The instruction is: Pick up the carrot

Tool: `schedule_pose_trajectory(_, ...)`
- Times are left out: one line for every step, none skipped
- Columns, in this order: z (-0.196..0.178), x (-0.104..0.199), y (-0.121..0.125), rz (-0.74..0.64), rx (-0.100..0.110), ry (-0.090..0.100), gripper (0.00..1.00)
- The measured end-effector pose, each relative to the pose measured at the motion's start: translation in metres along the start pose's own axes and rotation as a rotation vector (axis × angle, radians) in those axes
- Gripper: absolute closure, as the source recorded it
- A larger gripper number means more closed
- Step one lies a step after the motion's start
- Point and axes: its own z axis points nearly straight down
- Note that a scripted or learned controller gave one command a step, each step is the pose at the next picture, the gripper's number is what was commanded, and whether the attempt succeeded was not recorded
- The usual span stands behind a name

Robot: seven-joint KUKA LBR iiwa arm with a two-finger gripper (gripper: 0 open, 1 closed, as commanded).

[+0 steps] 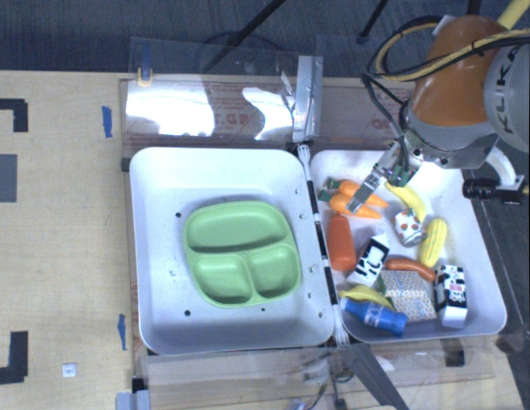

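Apparently aiming to grasp, the gripper (362,196) hung over the carrot (355,196) at the right bin's (487,319) eleven o'clock, its jaw state impossible to tell.

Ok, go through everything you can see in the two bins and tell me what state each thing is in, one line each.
gripper: low in the right bin, at the carrot
carrot: lying flat, partly under the gripper
green divided plate: flat in the left bin
banana: lying on its side
corn cob: lying flat
blue bottle: on its side
milk carton: tipped over
right bin: crowded with toy food
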Motion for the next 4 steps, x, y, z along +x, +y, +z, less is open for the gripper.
schedule_pose_trajectory(0.099, -0.029, -0.006, -0.435, -0.002, -0.001, 0.00)
schedule_pose_trajectory(0.088, -0.030, -0.005, -0.431, -0.007, -0.006, 1.00)
schedule_pose_trajectory(0.099, -0.052, -0.025, -0.380, -0.002, -0.001, 1.00)
schedule_pose_trajectory(0.021, -0.002, -0.049, -0.073, 0.002, 0.004, 1.00)
